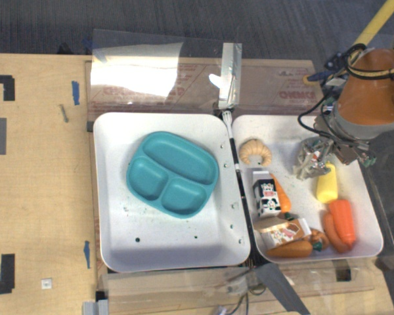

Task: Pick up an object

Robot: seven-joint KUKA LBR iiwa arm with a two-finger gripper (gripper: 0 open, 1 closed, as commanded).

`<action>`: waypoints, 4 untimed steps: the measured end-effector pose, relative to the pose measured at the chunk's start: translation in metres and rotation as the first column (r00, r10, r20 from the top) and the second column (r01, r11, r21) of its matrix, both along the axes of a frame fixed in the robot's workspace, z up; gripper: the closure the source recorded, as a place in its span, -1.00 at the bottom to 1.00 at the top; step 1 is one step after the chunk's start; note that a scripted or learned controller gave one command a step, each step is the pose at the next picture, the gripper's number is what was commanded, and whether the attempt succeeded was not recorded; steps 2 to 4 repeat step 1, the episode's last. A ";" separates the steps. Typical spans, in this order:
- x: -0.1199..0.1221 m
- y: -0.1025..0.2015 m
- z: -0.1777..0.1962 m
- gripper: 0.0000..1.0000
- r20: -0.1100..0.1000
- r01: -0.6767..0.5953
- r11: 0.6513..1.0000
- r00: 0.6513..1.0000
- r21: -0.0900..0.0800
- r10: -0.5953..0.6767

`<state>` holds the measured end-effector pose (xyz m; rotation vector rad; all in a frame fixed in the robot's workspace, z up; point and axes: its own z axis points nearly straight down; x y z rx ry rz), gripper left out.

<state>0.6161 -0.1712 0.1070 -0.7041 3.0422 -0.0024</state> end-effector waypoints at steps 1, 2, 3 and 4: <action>0.002 0.059 0.071 1.00 0.000 -0.023 1.000 1.000 -0.002 0.023; 0.002 0.059 0.071 1.00 0.000 -0.023 1.000 1.000 -0.002 0.023; 0.002 0.059 0.071 1.00 0.000 -0.023 1.000 1.000 -0.002 0.023; 0.002 0.059 0.071 1.00 0.000 -0.023 1.000 1.000 -0.002 0.023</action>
